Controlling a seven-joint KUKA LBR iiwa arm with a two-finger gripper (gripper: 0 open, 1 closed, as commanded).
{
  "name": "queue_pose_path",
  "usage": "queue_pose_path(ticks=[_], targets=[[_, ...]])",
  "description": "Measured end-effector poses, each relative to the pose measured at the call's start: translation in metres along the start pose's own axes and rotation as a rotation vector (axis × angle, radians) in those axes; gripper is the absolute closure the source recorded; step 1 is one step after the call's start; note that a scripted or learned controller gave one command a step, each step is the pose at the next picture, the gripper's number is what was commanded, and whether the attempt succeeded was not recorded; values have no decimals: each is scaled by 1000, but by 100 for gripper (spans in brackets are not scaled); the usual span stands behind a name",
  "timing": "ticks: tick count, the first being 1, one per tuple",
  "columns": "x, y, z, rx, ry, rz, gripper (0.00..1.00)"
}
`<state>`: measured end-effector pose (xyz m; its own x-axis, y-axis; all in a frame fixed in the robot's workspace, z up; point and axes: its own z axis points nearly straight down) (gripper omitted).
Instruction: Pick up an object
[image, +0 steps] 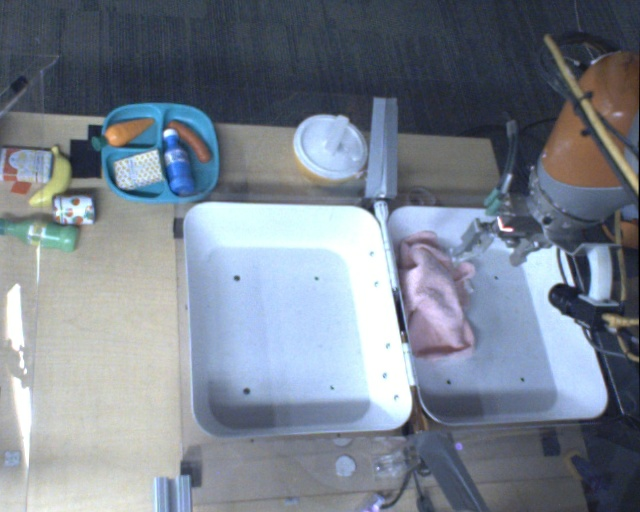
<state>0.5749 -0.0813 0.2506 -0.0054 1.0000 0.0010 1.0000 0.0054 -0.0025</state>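
A crumpled pink cloth (434, 296) lies along the left side of the right bin (540, 390), against the wall it shares with the left bin (290, 330). My gripper (468, 250) reaches in from the right and hangs at the cloth's upper right edge, its tips close to or touching the fabric. The grey arm with its orange band (590, 130) stands above the right bin's far right corner. Whether any cloth sits between the fingers is too small to tell.
Behind the bins a blue divided tray (205, 150) holds toy food, and a white lidded cup (330, 147) stands beside it. A banana, a small can and a green bottle lie at the far left. Cables hang by the right bin's right wall.
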Motion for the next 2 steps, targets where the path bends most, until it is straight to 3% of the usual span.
queue_pose_path(ticks=[1,2], targets=[[-35,26,150,-2,-1,-70,0],[-16,27,158,-21,-10,-297,0]])
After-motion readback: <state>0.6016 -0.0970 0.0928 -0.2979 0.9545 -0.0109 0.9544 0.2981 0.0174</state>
